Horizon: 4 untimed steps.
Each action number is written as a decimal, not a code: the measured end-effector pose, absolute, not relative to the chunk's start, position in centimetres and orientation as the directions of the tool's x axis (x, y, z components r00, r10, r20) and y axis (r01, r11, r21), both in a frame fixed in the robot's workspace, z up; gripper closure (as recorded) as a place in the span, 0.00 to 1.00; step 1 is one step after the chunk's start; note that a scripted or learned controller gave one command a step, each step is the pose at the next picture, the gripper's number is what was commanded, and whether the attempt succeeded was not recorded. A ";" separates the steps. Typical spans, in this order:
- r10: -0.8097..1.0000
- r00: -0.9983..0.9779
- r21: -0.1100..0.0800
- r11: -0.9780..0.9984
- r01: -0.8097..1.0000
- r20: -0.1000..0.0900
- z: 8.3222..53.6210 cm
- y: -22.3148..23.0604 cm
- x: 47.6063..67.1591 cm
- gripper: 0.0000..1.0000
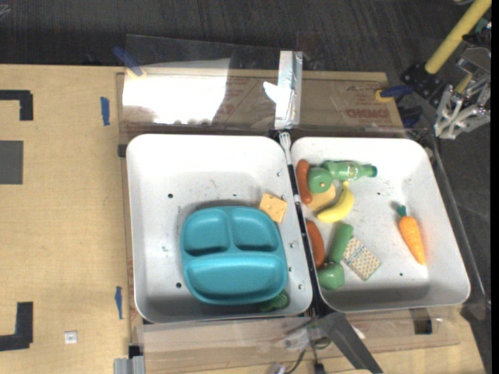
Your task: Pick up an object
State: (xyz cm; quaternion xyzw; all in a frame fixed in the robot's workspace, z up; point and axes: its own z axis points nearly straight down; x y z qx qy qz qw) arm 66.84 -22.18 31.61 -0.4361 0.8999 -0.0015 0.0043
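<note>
Camera view: gripper (461,109) hangs off beyond the right bin (444,209), finger state impossible to tell. Carrot (411,238), banana (337,206) lie inside; teal tray (232,257) in left bin (148,209).

We see a green thing (274,302) at the teal tray's (232,255) five o'clock, mostly hidden under it — what it is we cannot tell. At two o'clock a yellow rod (460,31) and a metal part (466,100) are cut off by the edge — whether that part is the gripper we cannot tell.
</note>
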 end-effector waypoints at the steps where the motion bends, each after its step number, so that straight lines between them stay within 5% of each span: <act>1: -0.783 -0.622 -0.016 0.622 -0.783 -0.016 33.1 -22.1 67.0 1.00; 2: -0.873 -0.488 -0.001 0.488 -0.873 -0.003 27.1 -22.3 62.0 1.00; 3: -0.941 -0.338 -0.007 0.338 -0.941 -0.005 29.8 -22.2 66.8 1.00; 4: -0.940 -0.342 -0.017 0.342 -0.939 -0.012 31.2 -22.1 67.0 1.00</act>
